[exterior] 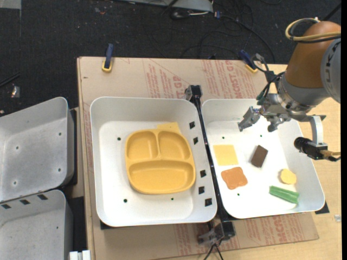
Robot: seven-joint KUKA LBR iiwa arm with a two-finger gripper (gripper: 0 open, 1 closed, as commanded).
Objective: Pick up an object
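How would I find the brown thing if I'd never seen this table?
Look in the right white bin, the one under the gripper. Near its middle lies the brown block, right of the yellow square. It is the only dark piece there, small and tilted.

Two white bins (103,161) sit on a tan board with red print (162,75). The left one has a yellow divided tray (160,164). The right has a pale yellow square (225,155), brown block (259,156), orange slab (234,177), yellow lump (287,176) and green stick (284,194).
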